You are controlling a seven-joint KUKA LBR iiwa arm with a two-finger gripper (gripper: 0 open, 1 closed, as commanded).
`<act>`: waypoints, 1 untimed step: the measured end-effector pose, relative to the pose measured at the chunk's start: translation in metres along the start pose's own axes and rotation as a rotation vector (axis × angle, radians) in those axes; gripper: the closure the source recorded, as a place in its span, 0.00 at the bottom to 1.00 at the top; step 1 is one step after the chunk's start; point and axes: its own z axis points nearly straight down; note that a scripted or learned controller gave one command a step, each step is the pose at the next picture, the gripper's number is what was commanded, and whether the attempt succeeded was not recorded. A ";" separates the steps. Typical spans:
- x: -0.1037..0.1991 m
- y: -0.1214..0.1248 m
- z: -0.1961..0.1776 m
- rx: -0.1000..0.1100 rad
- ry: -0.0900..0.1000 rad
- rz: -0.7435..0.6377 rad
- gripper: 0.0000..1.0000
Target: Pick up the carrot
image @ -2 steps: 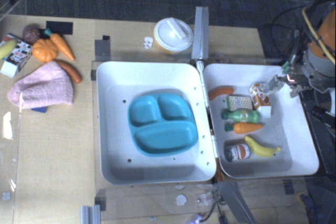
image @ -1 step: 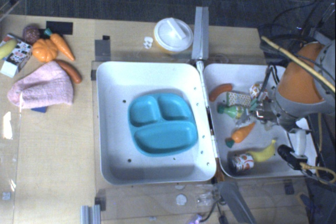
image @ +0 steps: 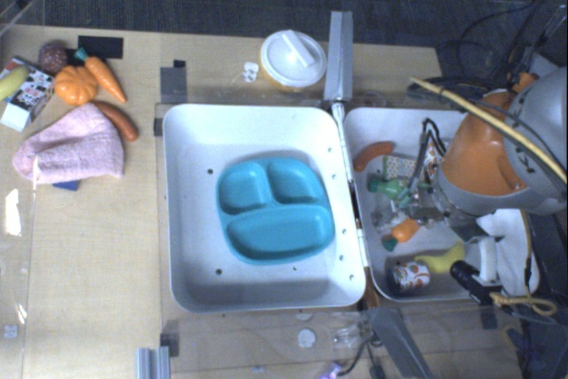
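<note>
Reaching in from the right, the grey arm with its orange band point(image: 479, 157) hangs over the right-hand shallow white bin point(image: 383, 124), its two-finger gripper point(image: 410, 207) low among the clutter there. Whether the claw is apart or together I cannot tell; the metal parts blur into the items under them.

Just below the gripper lies the small orange carrot-shaped toy point(image: 404, 231), near the middle of the right bin, with a green piece point(image: 388, 186) above it, a reddish sausage-shaped toy point(image: 373, 153) further up toward the bin's far wall, and a small printed can point(image: 408, 276) and a yellow banana-like toy point(image: 442, 259) below. Nothing shows clearly between the fingers, so the carrot looks not yet held.

The left white bin point(image: 186, 191) holds a blue three-compartment plastic tray point(image: 275, 209). On the bare wooden bench to the far left sit a second orange carrot point(image: 106, 77), a small orange pumpkin point(image: 74, 85) and a pink folded cloth point(image: 71, 151), well apart from the arm.

Judging by its look, the carrot in the bin is probably a light, hard, smooth plastic piece, likely slippery and tapered. Gripping across the thicker end, square to its length, seems safest; a pinch near the narrow tip could squirt it out toward its neighbours.
</note>
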 end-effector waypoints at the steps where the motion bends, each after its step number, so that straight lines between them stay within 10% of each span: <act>1: -0.001 0.003 -0.012 -0.008 -0.002 0.000 1.00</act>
